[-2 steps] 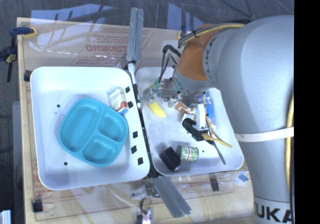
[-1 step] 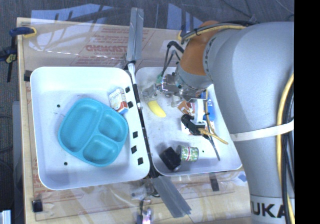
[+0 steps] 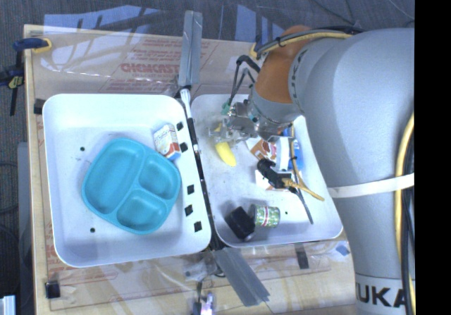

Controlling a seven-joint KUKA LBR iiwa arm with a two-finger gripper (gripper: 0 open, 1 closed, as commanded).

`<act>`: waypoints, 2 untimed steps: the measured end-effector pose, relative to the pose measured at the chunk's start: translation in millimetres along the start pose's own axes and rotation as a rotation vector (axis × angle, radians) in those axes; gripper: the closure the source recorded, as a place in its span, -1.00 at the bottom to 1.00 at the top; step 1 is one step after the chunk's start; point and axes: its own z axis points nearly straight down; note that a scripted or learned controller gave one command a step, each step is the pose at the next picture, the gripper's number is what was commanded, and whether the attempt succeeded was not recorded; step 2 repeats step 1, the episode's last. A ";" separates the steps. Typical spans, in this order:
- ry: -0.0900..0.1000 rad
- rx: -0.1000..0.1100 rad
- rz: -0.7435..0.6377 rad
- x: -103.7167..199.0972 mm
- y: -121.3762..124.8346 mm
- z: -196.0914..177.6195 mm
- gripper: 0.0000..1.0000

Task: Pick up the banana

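The small yellow banana (image 3: 225, 153) is lying in the right white bin (image 3: 318, 227), upper-left part, w/ bare white floor showing to its left toward the centre divider and below it toward the bin's middle. The two-finger gripper (image 3: 229, 128) is hanging just above and beside the banana's upper end; whether metal is touching fruit can't be made out. Fingers are blurred into cables and fittings there, so spread or pressed together: can't tell. Nothing is visibly sitting between them.

The grey arm w/ orange band (image 3: 276, 74) is coming in from the right and covering most of that bin's right side and upper-right corner. Right of the banana, a clutter of small items (image 3: 280, 162) (red-white, blue, black, an orange strip) is crowding against the arm, partly hidden, too jumbled to name. Near the bin's lower edge a black block-like object (image 3: 240, 222) is lying touching a green-labelled can (image 3: 267, 216) on its side.

The left white bin (image 3: 60, 187) is holding a turquoise sectioned plastic tray (image 3: 132, 185), w/ open floor around it on the left and top. A small red-and-white carton (image 3: 166, 141) is sitting by the tray's upper-right corner, near the divider; its print is unreadable.
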 end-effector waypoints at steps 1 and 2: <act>-0.001 -0.001 0.066 33.1 20.7 -77.4 1.00; -0.001 -0.001 0.066 33.1 20.7 -77.4 1.00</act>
